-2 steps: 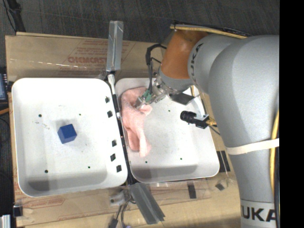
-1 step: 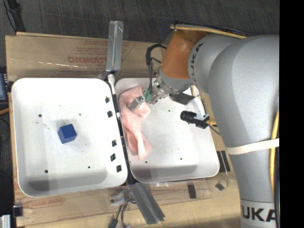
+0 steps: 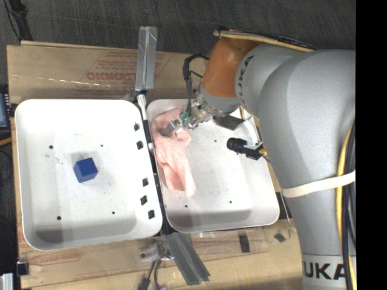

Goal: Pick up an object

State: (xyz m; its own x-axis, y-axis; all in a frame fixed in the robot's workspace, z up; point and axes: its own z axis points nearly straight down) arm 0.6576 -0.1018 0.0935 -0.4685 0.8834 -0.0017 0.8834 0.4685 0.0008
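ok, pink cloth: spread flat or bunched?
Bunched. The pink cloth lies crumpled in a long strip by the left wall of the right bin; the gripper sits at its upper end.

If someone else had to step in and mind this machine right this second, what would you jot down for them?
Gripper: down in the right bin, at the far end of the pink cloth. The view is too cluttered there to tell whether it has hold of the cloth.
Things: the pink cloth lies crumpled along the right bin's left wall. The blue cube sits alone in the left bin, well away from the arm.
Done: the arm has reached the cloth; nothing is visibly lifted.
Left: get a sure grasp, probably on the cloth, and raise it clear of the bin.
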